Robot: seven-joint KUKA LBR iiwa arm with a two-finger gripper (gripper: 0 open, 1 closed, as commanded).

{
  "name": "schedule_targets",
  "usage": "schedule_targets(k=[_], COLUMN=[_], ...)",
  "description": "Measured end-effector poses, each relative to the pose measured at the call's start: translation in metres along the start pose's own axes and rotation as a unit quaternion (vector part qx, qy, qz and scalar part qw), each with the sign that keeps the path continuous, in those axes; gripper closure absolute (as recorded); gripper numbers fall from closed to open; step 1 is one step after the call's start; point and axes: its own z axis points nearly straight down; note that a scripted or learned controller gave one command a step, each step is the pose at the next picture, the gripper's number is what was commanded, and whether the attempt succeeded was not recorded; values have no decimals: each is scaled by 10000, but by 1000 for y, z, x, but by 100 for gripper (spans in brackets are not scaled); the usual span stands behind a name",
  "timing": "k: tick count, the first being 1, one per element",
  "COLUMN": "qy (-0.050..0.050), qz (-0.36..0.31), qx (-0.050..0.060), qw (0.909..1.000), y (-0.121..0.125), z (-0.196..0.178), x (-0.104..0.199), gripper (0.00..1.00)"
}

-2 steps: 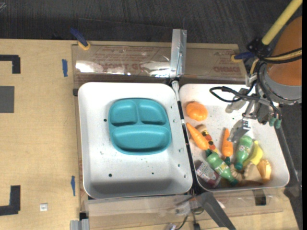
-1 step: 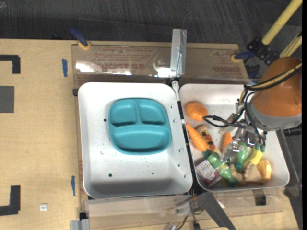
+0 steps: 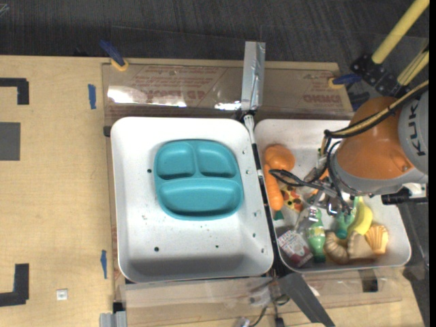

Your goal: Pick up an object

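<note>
The claw (image 3: 315, 195) hangs low in the right bin (image 3: 402, 251), just right of the carrot (image 3: 274, 191), whose length runs front-to-back; whether it is spread, I cannot tell.

Arm (image 3: 371, 152) low, gripper (image 3: 319, 197) downward

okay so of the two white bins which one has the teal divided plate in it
The left bin. The teal plate lies in its middle, alone. The right bin holds a heap of small toys, with the gripper reaching into it.
</note>
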Motion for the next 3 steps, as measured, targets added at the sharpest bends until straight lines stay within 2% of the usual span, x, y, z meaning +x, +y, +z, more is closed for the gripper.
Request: schedule_targets(k=[1, 2, 3], qy=[55, 76, 68], qz=[40, 129, 578], qx=[21, 23, 24], qw=[10000, 9999, 9983], y=[-27, -27, 9], z=[6, 7, 9], x=[37, -11, -44], gripper=[0, 0, 0])
